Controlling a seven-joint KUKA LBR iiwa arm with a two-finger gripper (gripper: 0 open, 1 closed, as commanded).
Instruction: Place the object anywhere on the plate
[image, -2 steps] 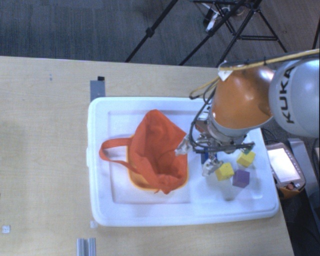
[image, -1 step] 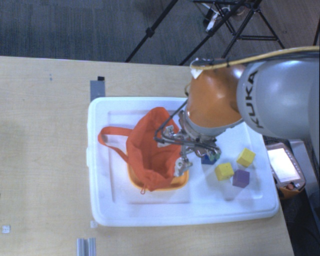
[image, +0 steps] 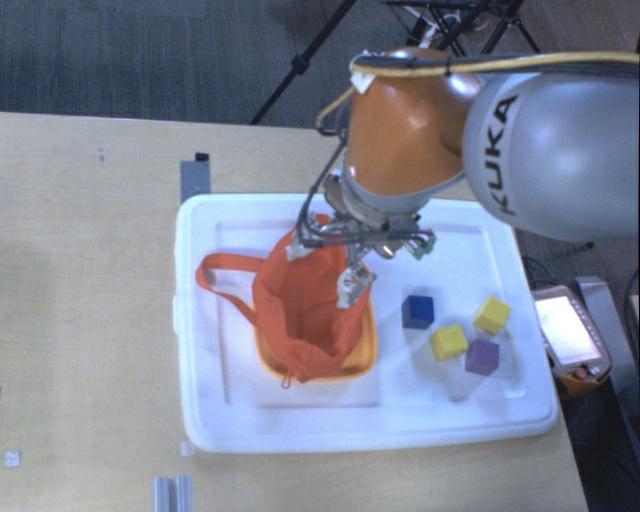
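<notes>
An orange cloth bag (image: 300, 305) lies bunched in the middle of the white bin (image: 200, 330), its strap looping out to the left. It covers most of a yellow-orange plate (image: 366, 352), whose rim shows at the bag's lower right. My gripper (image: 335, 268) hangs under the orange wrist, right over the bag's upper edge and touching or very near the cloth. The cloth rises toward it there. The wrist hides the gripper's top.
To the right of the plate, several small blocks sit on the bin floor: a blue block (image: 418, 311), two yellow blocks (image: 491, 314) (image: 449, 343) and a purple block (image: 482, 357). The grey arm covers the bin's back right corner. Bare wooden bench lies to the left.
</notes>
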